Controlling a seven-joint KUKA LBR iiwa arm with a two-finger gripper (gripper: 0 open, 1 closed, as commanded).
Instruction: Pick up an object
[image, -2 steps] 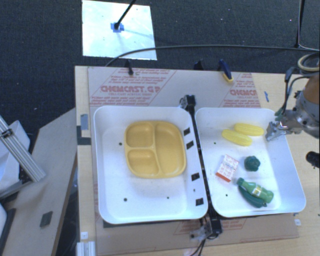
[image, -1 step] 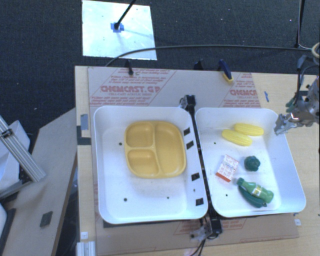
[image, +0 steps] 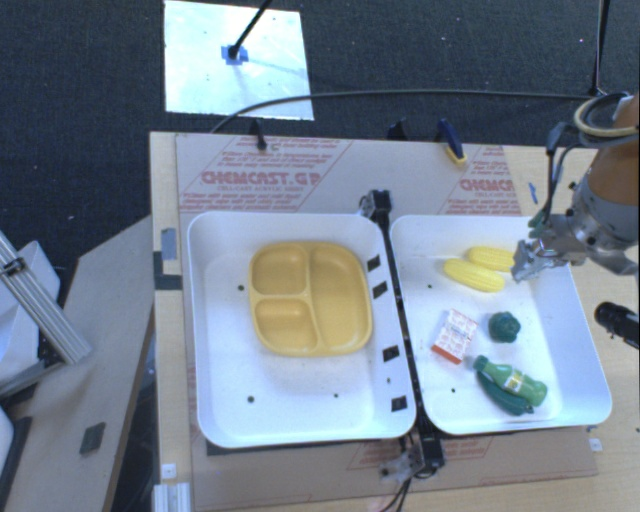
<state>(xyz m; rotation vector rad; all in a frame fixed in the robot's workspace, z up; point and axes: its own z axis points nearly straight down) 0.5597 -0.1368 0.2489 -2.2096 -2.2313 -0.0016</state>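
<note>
Nearest, in the right bin (image: 585, 405), a green bottle (image: 510, 384) with a yellow label is laid on its side at a slant, close to the near wall. Just beyond it, a small dark green object (image: 504, 326) is seen, and to its left a red and white packet (image: 455, 335) is laid flat; the two are apart from each other and from the bottle. Farther back in the same bin, two yellow pieces (image: 480, 267), long and rounded, are placed side by side and touching, the nearer one set somewhat to the left.

At the far right of this bin the gripper (image: 526, 262) is held low, just to the right of the yellow pieces. Nothing is seen between its fingers; whether they are apart or together cannot be told. The grey arm (image: 608, 200) with its orange band is entered from the right.

In the left bin (image: 215, 300) a yellow tray (image: 308, 298) with three compartments is set flat near the middle. Between the bins, black clips (image: 385, 290) are fixed along the shared edge. Both bins are borne on a bench (image: 300, 165) covered in printed sheet.
</note>
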